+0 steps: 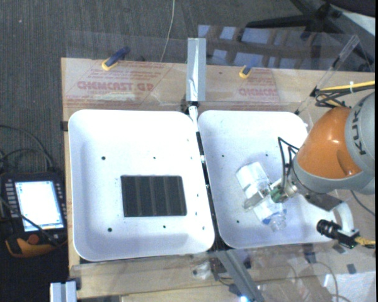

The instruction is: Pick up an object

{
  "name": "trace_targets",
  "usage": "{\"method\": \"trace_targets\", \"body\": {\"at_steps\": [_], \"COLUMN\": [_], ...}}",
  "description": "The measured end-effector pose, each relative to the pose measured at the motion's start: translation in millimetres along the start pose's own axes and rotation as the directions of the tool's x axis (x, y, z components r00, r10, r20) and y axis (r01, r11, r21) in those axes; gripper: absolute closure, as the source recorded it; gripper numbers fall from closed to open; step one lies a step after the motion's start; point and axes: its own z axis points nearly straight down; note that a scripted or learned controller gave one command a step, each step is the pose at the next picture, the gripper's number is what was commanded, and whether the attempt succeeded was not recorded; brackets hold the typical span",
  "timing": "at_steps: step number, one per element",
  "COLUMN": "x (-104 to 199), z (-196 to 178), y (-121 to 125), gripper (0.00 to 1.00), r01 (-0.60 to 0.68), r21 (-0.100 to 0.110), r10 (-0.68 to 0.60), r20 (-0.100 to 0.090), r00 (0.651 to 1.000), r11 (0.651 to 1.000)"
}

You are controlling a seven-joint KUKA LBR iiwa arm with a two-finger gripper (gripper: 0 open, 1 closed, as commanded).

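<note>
One gripper (264,197) over clear plastic obj (255,178) in rt bin (239,131); finger state: can't tell.

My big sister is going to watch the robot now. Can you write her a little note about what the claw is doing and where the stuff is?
Claw: down in the right bin, right at a clear plastic bottle. Too blurry to tell whether it grips.
Things: the bottle lies in the right bin's middle. A dark ridged block lies flat in the left bin.
Done: nothing visibly lifted.
Left: get a firm hold and lift one object.
</note>
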Motion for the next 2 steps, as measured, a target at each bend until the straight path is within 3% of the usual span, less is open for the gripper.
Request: {"method": "trace_targets", "body": {"at_steps": [1,2], "x": [-11.6,-11.3], "z": [2.6,2.8], "y": [49.6,49.7], "gripper": [0.0,0.0], "r01": [-0.051,-0.051], "r21": [0.004,0.005], "r10": [0.052,0.051], "r20": [-0.007,-0.008], "r00": [0.999,0.999], "r11": [0.999,0.999]}}
